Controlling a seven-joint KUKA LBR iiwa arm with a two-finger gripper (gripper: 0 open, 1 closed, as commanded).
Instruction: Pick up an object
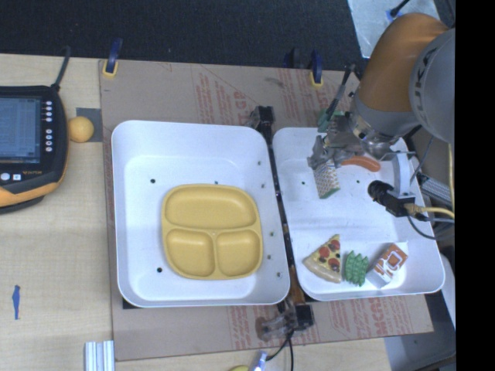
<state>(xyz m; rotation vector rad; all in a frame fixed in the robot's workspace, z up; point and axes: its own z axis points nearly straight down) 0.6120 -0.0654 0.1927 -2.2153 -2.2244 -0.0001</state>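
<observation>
Two metal fingers (323,154) hang over the right bin's (302,207) far edge, and a small grey grater (328,180) with a green rim sits upright just under the gripper (325,161) — whether the tips actually pinch it, I cannot tell. An orange, carrot-like piece (360,162) lies just beside the wrist. Down at the near edge of that bin: a wedge of toy pizza (325,258), a bumpy green piece (356,268), and a little red-and-white carton (389,262), lined up close. Over in the left bin (139,207), a smooth yellow plate (211,230) with three compartments lies in the middle.
</observation>
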